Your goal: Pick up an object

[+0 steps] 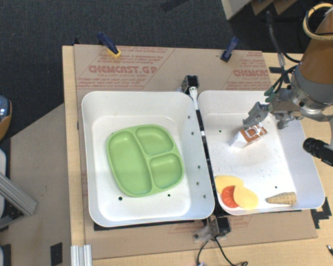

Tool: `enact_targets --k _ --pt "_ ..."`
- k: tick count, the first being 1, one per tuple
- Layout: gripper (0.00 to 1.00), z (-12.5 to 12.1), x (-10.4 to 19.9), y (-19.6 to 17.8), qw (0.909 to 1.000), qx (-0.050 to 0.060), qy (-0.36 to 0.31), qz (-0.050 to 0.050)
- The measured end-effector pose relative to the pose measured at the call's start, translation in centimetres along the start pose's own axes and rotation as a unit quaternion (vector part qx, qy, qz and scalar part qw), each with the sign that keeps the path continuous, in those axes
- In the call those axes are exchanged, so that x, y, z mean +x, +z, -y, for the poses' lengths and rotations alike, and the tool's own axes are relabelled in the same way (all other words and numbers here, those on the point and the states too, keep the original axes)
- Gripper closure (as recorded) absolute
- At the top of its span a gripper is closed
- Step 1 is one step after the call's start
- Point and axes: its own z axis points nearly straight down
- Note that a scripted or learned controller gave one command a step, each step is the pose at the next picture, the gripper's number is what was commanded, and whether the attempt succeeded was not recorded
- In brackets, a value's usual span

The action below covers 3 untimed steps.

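In the right bin (299, 165) a small white and brown carton (248, 136) lies tilted near the upper left. My gripper (267, 118) hangs just above and to the right of the carton, open, with one grey finger (255, 114) close over the carton's top. Nothing sits between the fingers. A flat group of yellow and red play-food pieces (236, 193) rests at the bin's lower left. A tan waffle cone (281, 198) lies on its side at the lower right.
The left bin (94, 148) holds a green divided plate (145, 159). A black divider rail (200, 132) runs between the two bins. The grey arm with its orange band (321, 54) comes in over the right bin's upper right corner. Bare white floor spans the right bin's middle.
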Motion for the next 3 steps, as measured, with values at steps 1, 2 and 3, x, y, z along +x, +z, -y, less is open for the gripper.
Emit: enact_targets --k 1,2,3 --pt "0.00 -0.5 7.1 -11.0 1.0000 -0.008 -0.004 0.000" --pt "0.00 -2.4 4.5 -28.6 0.9999 -0.012 0.000 0.002" --pt "0.00 -5.9 7.8 -14.6 1.0000 0.006 -0.001 0.000"
